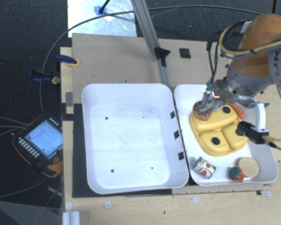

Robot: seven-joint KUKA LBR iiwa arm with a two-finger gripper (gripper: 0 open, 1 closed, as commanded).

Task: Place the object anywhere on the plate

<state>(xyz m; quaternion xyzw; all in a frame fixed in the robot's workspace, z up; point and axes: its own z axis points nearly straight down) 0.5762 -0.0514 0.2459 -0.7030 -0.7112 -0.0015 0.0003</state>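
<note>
A yellow plate (220,134) with several compartments lies in the right bin (271,170). At its upper left corner sits a brown doughnut with sprinkles (203,111), resting on the plate's rim. My gripper (209,101) hangs right over the doughnut, its tip at the doughnut's top. The grey wrist and the orange band of the arm (262,36) rise behind it to the upper right.
An orange carrot-like piece (238,110) lies by the plate's upper right edge. A small can (204,168), a green and red item (234,173) and a round wooden piece (248,167) lie at the bin's front. The left bin (91,172) stands alongside. A black fitting with a cable (248,129) overhangs the plate's right side.
</note>
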